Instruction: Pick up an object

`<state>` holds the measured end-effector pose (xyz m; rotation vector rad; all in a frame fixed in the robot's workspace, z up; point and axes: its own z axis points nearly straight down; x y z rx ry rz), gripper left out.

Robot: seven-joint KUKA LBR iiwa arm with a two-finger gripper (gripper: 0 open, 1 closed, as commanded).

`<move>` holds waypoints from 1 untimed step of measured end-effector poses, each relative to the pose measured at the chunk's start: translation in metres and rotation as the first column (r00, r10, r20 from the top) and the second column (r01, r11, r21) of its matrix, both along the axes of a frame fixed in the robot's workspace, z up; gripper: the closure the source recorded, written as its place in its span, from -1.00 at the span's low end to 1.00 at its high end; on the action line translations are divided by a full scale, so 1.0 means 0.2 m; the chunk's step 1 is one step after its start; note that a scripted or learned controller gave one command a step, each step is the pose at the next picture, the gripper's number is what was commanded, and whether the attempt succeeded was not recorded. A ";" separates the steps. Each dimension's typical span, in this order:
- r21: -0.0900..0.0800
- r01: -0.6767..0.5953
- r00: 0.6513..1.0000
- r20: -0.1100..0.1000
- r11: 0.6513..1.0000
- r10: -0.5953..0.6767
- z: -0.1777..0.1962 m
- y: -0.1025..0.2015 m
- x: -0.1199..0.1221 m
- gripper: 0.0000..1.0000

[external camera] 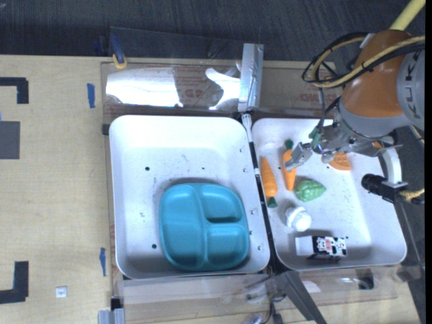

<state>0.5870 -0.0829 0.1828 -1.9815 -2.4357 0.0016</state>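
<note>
- The gripper (312, 148) hung over the right bin (378, 248), beside a small carrot (291, 169).
- Whether its fingers were spread, I could not tell.
- The crowded toys risked a deflected grasp.

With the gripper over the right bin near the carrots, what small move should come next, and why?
Probably a short descent straight onto the small carrot. The gripper sits just above and to the right of it in the right bin, with nothing seen between its fingers. The green toy and the long carrot lie close, so a narrow approach seems safest.
</note>
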 end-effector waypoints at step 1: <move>-0.002 -0.035 0.999 0.010 0.999 0.035 -0.47 -0.12 0.16 -1.00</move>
